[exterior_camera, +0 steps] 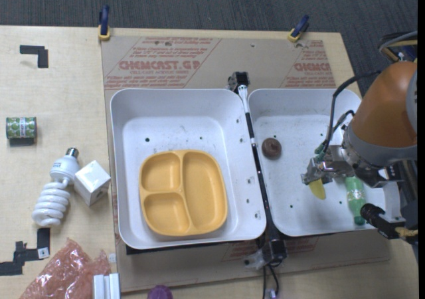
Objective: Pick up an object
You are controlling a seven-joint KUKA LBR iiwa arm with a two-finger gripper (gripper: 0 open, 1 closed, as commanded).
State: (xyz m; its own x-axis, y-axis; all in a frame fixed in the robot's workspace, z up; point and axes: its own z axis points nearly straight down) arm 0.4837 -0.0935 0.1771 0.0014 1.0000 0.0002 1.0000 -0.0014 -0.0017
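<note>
At right of frame, the gripper [319,175] sits over a yellow object [319,189]; finger state cannot be told, so a miss is possible.

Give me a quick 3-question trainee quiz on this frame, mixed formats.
1. True or false: the yellow tray lies in the left bin.
2. Multiple choice: the brown disc in the right bin is A) under the end effector, B) apart from it, toward the bin divider, C) on the tray.
3. Fill in: the bulb lies outside the bins, beside a white ____.

Key: 1 true; 2 B; 3 cube.
</note>
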